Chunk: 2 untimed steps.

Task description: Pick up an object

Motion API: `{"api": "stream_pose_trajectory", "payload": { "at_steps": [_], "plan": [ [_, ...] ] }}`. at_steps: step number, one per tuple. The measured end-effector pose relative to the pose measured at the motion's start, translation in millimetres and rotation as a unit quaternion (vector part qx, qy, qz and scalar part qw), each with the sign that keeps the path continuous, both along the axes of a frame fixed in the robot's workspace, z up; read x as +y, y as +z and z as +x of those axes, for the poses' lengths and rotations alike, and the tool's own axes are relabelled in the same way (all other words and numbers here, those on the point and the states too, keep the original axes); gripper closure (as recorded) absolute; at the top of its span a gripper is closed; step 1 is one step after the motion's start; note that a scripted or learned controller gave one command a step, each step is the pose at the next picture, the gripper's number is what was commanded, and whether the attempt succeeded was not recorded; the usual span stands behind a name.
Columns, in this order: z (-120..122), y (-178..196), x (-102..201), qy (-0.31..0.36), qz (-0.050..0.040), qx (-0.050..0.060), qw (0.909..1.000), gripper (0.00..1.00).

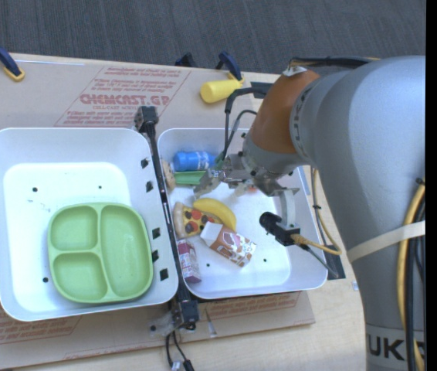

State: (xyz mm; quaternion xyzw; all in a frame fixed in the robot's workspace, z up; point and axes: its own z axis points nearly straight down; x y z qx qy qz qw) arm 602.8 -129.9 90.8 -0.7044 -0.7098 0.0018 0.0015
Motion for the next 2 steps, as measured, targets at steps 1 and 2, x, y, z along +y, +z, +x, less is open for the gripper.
{"api": "stream_pose_trajectory", "payload": {
  "at_steps": [1, 2],
  "plan": [
    [1, 11, 0, 0.002, 0.0001, 0.000, 1.0000, 1.00],
    [-62, 96, 14, -0.002, 0.0009, -0.001, 1.0000, 1.00]
  ]
}}
